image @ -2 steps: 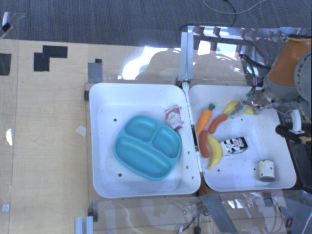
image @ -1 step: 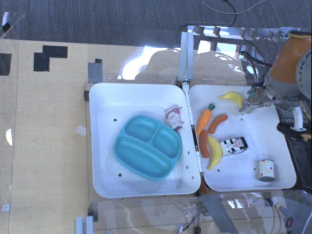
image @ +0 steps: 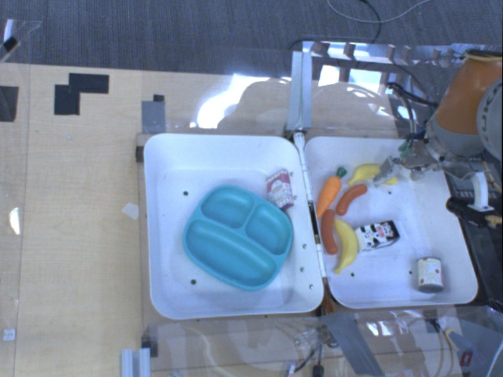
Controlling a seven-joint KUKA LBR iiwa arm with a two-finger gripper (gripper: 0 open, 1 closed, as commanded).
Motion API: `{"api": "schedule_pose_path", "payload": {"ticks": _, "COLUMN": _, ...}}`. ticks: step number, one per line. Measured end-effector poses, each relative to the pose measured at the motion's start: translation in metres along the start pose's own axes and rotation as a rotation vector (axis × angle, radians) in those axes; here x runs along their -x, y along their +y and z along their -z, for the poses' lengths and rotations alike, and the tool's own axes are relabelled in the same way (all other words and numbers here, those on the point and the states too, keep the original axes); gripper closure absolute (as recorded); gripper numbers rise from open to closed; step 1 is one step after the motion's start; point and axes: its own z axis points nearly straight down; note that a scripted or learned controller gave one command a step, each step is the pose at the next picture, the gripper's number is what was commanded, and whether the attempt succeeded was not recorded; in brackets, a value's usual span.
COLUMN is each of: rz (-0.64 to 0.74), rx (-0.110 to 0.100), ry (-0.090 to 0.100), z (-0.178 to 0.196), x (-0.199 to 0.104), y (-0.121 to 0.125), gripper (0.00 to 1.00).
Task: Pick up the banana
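Bench contents, listed from the near edge to the far edge.

Near edge: clear plastic sheeting and loose cables (image: 314, 352), partly cut off by the frame; detail is hard to make out.

Right bin (image: 460, 289), near part: small cylindrical can (image: 429, 273), lying near the right wall, label unreadable.

Right bin, middle: banana (image: 346, 245), yellow, curved, lying flat left of centre. Its left side touches a reddish sausage-shaped piece (image: 328, 232). Just right of the banana lies a small black-and-white carton (image: 376, 235), print too small to read.

Right bin, farther: a carrot (image: 328, 193) with a green top, tilted along the left wall; a second orange-red sausage piece (image: 350, 199) beside it; a second yellow piece (image: 365, 173), possibly another banana or a lemon, cannot tell which.

Left bin (image: 169, 289): a blue divided plate (image: 238, 236) with three compartments, sitting at the centre. A small red-and-white packet (image: 280, 189) lies at the plate's far right edge, near the shared wall.

Gripper (image: 391, 171): at the far part of the right bin, beside the second yellow piece and well apart from the banana. The fingertips are small and blurred; whether they are spread or closed cannot be told. Nothing is visibly held.

Arm (image: 471, 100): grey with an orange band, cut off by the right edge.

Far side: metal frame (image: 354, 52), black markers (image: 78, 93) on the wooden bench, grey carpet with a thin cable (image: 377, 6).
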Motion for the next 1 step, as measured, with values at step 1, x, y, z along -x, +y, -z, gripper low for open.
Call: {"api": "schedule_pose_path", "payload": {"ticks": 1, "rz": 0.004, "rx": 0.004, "ry": -0.002, "z": 0.011, "x": -0.0002, "y": 0.0022, "gripper": 1.0}}
